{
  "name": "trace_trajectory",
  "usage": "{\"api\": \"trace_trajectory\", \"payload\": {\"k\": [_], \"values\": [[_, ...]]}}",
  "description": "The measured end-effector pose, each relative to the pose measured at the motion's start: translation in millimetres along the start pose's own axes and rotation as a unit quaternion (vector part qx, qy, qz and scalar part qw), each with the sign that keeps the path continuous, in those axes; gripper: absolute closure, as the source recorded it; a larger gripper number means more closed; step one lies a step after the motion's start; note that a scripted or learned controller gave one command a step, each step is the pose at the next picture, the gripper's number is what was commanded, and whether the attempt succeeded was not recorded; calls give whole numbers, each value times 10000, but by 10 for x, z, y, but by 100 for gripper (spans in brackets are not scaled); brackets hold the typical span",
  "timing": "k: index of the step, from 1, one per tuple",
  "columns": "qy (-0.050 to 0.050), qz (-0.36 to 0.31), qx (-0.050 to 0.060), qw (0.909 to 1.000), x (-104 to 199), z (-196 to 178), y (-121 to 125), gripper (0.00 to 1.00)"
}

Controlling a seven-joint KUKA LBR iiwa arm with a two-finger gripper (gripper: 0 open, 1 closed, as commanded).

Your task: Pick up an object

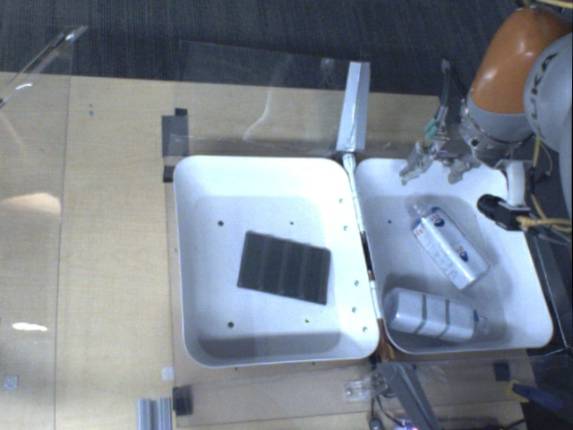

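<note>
end effector (436, 164) spread and holding nothing over right bin (528, 330) far rim, arm cut off at frame edge

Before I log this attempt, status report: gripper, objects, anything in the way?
Gripper open, nothing between its fingers, over right bin's far edge. White bottle and grey cylinder lie in right bin, dark ridged pad in left bin. Nothing in the way.

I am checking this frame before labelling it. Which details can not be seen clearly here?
- End effector, camera view: too small and blurred to judge its state.
- White bottle: label print too small to read.
- Grey cylinder: blurred, identity unclear.
- Dark ribbed pad: material unclear.
</note>
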State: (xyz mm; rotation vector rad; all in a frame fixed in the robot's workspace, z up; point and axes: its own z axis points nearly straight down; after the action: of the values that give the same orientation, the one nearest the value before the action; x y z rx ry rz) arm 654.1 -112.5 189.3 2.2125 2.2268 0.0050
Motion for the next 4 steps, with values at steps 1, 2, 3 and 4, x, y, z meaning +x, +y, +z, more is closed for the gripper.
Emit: {"api": "trace_trajectory", "payload": {"k": [1,2,3,4], "values": [[-8,-603,-15,9982,-481,1024,-88,0],[-13,-1086,-24,9941,-758,1006,-602,0],[-21,-1766,-43,9843,-925,996,-1029,0],[-17,-1814,-49,9834,-903,993,-1338,0]]}}
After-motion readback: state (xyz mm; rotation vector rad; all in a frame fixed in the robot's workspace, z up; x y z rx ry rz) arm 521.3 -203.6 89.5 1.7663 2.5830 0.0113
